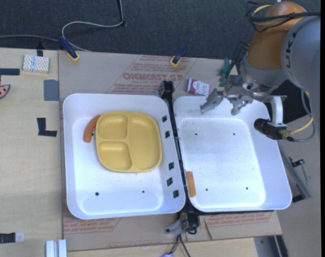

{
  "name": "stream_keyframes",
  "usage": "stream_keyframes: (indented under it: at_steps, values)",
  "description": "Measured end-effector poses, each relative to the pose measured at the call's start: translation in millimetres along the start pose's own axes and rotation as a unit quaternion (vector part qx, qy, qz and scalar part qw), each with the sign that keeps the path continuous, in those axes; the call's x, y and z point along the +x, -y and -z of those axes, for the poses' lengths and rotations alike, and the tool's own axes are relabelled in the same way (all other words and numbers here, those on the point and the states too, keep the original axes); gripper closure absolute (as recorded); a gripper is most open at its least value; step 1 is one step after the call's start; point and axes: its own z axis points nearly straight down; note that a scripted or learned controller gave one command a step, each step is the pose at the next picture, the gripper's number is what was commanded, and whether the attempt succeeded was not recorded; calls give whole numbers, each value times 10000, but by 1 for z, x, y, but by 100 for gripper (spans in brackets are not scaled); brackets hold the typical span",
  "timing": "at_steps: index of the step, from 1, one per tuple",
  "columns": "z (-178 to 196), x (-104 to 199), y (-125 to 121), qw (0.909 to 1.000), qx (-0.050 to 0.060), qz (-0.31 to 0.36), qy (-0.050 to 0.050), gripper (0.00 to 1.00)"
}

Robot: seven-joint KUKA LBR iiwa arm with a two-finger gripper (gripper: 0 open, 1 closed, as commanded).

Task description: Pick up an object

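A yellow divided plate [128, 141] lies in the left bin [82, 197]. An orange carrot-like piece [90, 128] rests against the plate's left edge. Another small orange piece [190, 183] lies at the left wall of the right bin [269, 191]. My gripper [223, 104] hangs over the far edge of the right bin, open, its two grey fingers [209, 103] spread with nothing between them. It is well apart from every object.
A small red-and-white packet [196, 87] lies on the cardboard just behind the right bin. Blue and yellow clamps [69, 47] hold the cardboard's far edge. A black cable [92, 23] runs across the back. A black connector [264, 126] juts over the right bin's right side.
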Motion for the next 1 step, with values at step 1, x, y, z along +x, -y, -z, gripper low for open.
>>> stream_keyframes:
  at_steps: [1]
  values:
    - [-130, -9, 4, 10000, 5, -5, 2, 0]
